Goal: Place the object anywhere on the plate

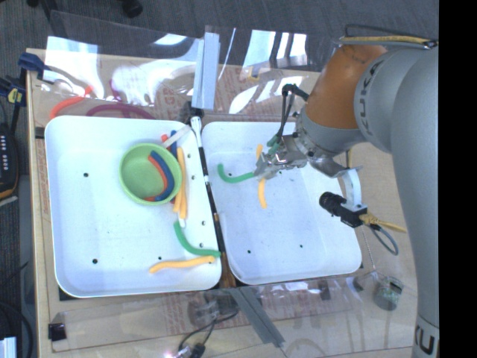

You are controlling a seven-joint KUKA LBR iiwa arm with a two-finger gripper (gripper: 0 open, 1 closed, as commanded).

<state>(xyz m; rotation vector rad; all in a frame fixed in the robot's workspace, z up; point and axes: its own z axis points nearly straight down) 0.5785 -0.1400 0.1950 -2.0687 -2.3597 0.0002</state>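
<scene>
A round green plate point(140, 171) lies in the left bin point(89, 230), with blue and red rims showing nested at its right side. My gripper point(270, 164) hangs low over the upper middle of the right bin point(298, 237). A green curved strip point(234, 175) lies just to its left, its right end reaching the gripper's tip. Just below the gripper lies a short orange stick point(261, 193), and another orange piece point(259, 152) shows just above it. Whether the gripper holds anything is hidden by its body.
Beside the plate in the left bin lie an orange stick point(181, 189), a green curved strip point(186, 241) and a long orange strip point(181, 263). The ridge point(207, 192) between the bins runs just left of the green strip. A black fitting point(339, 206) sticks out from the arm over the right bin.
</scene>
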